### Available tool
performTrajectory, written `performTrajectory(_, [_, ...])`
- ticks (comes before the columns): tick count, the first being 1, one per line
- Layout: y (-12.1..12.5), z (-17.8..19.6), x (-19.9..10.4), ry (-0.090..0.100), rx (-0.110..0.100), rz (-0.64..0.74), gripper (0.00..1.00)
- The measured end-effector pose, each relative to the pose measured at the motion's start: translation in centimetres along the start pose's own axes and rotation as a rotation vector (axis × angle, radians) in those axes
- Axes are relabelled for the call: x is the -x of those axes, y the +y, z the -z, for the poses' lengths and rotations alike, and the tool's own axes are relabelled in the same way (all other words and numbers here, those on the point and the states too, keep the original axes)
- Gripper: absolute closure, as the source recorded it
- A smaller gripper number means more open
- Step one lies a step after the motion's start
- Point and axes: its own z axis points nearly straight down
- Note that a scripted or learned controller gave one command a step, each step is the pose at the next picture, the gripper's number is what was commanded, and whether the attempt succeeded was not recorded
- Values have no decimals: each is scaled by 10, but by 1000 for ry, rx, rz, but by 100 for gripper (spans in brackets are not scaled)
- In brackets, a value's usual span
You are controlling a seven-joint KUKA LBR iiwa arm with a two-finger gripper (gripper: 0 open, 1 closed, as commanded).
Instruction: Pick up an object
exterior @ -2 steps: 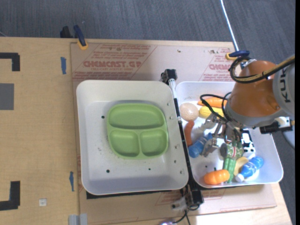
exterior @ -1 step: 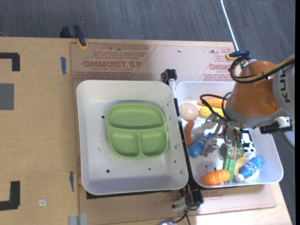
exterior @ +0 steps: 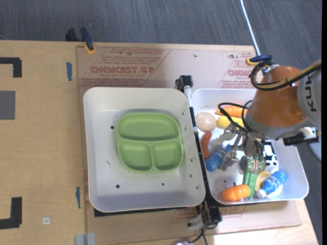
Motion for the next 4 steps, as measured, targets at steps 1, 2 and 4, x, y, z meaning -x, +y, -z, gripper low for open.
performTrajectory(1, [0, 0, 0, 0, 0, 0, 0])
performTrajectory(2, [0, 0, 0, 0, 0, 0, 0])
performTrajectory(4, [0, 0, 0, 0, 0, 0, 0])
